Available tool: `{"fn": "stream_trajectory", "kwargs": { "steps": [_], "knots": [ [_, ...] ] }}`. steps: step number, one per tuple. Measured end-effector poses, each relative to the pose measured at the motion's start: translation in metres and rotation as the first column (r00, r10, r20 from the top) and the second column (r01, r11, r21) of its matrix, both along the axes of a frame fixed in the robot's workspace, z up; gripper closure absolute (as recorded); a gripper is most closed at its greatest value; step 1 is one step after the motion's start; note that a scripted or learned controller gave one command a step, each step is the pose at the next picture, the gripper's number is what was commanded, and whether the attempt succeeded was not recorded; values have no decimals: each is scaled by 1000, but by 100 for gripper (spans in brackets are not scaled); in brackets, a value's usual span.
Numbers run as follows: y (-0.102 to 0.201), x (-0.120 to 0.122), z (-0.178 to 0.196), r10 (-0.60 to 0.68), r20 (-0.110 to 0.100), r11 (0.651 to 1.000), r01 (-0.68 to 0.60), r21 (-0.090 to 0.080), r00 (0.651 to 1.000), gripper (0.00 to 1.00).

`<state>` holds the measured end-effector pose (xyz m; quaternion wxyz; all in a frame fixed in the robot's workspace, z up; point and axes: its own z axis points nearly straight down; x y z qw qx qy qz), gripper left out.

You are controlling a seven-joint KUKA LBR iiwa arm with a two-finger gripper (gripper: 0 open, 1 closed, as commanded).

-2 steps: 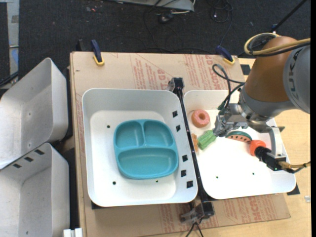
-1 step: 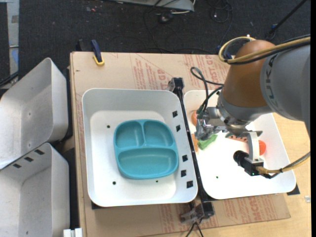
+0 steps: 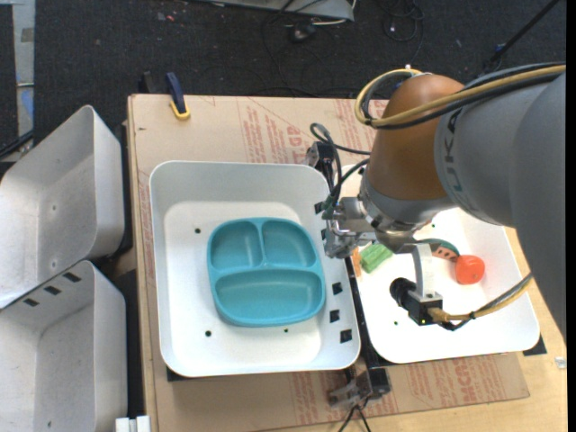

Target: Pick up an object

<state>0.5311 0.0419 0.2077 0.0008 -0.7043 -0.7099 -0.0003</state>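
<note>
Judging by the scene, the pick was not yet done: the end effector (image 3: 349, 238) hung over the right bin (image 3: 504, 331) beside a green block (image 3: 373, 257), its grip state indeterminable, while an orange-red object (image 3: 469, 269) lay nearby.

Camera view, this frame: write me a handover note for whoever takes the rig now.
Gripper: low at the divide between the bins, near the right bin's left edge; whether it holds anything cannot be told.
Things: green block and orange-red object lie in the right bin, partly under the arm. Teal divided plate lies flat in the left bin.
Done: no pick is visibly complete.
Left: grasp one object, probably the green block nearest the gripper, and lift it.
</note>
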Motion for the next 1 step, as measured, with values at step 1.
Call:
{"fn": "stream_trajectory", "kwargs": {
  "steps": [1],
  "knots": [
    [51,-11,3,1,-1,1000,-1,1,1000,100]
  ]
}}
